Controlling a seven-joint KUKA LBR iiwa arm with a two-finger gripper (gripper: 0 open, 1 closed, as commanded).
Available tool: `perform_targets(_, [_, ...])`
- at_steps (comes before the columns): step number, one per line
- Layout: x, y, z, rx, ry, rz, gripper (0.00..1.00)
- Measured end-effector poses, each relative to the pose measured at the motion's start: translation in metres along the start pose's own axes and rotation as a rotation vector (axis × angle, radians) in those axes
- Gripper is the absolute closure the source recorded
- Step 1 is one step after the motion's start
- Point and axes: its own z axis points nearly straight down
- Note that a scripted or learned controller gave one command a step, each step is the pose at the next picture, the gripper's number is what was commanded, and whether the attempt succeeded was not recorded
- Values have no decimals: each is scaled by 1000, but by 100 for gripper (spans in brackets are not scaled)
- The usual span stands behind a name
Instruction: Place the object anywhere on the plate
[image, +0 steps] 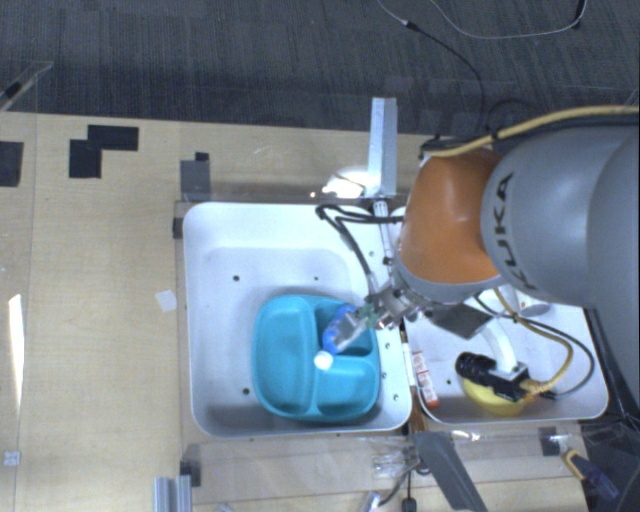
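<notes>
Now: pincer (360, 321) at frame centre, over left bin (205, 300), clamped on upper end of small clear bottle (336, 338). Bottle tilted, white cap toward lower left, over right side of blue divided plate (285, 362). Plate lies in lower half of left bin. Arm covers much of right bin (592, 400). Worktop (90, 330) pale wood.
</notes>
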Motion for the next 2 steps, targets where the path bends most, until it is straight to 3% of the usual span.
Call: perform_targets(2, [0,0,0,0,0,0,0])
